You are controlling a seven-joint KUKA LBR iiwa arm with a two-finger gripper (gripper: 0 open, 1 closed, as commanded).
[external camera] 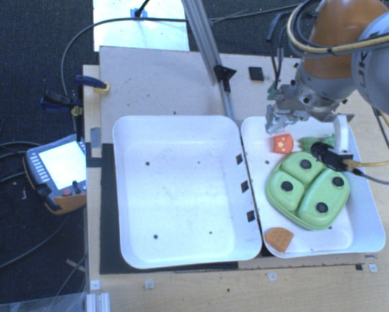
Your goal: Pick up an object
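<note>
Glossy plastic green tray [308, 190] (white bins [175, 194] matt).

Position: one camera fixed above the bench [155, 77], looking down at a slant.
Facing: bench's far edge toward the frame's top, near edge at the bottom.
Range: moderate; left bin [181, 239] and right bin [370, 236] both fit, floor visible at left.
Arm entry: arm [350, 25] from upper right.

No text, label, brand, number or sign can be read. The handheld pendant [56, 172], left of the left bin [181, 187], has a lit screen, but it is washed out and nothing on it is legible.
</note>
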